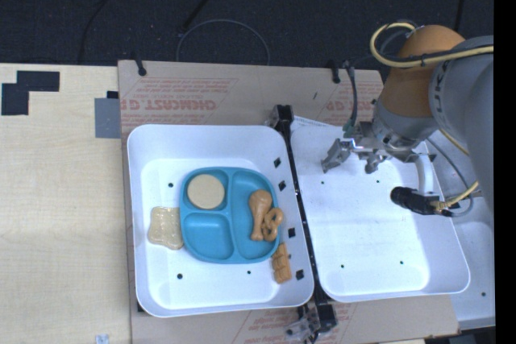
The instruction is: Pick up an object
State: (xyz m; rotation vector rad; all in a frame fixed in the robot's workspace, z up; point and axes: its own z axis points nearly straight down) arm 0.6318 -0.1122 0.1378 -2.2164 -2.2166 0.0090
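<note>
The gripper (353, 158) hovers over the far part of the right bin (387, 270), fingers spread and holding nothing. The food pieces lie well to its left: a drumstick (260, 211) and round biscuit (205, 191) on the blue tray (211, 242) in the left bin (153, 149).

Two white bins (153, 173) on cardboard sheet (201, 97), wood bench (56, 197).

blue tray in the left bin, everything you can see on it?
The blue tray looks like smooth plastic, rounded, with three compartments, lying flat in the left bin. A tan round disc sits in its upper-left compartment, a brown pretzel-like piece in the right one. A pale slice touches its left edge.
</note>
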